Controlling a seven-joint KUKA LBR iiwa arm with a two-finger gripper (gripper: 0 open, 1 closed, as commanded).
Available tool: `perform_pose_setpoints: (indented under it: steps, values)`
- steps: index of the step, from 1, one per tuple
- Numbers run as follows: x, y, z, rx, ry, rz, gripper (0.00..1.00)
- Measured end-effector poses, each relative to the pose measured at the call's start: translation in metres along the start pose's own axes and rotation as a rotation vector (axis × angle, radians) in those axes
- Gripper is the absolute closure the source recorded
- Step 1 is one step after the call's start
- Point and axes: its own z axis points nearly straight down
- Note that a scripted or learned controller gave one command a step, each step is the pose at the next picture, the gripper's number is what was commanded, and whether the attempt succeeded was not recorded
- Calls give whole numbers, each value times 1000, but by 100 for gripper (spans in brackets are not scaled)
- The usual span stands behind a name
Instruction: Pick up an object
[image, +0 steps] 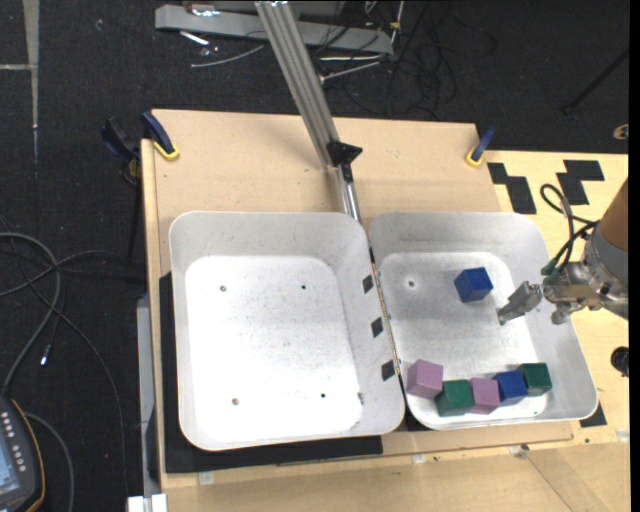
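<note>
Camera view, left to right: left bin (190, 300); right bin (520, 235) with lone blue cube (473, 283); end effector (535, 300) just beside it, finger spread indiscernible. Risk: an off-centre descent likely nudges the cube aside.

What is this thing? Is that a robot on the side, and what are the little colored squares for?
Yes, that is a robot arm reaching in from the right. The camera sits above the wooden bench and looks down at a slant. On the bench are two shallow white bins side by side. At the arm's end is its tool, which hangs over the right bin, beside a lone blue block. I cannot see anything in its grip. Along that bin's near edge sits a row of blocks: purple, green, another purple, blue and green. The robot's job is to pick one block up. The left bin has only little specks.
</note>
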Motion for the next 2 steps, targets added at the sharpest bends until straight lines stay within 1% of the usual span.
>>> perform_pose_setpoints:
  steps: [1, 2]
  values:
    - [1, 61, 95, 2, -1, -4, 0]
    - [37, 106, 109, -8, -3, -6, 0]
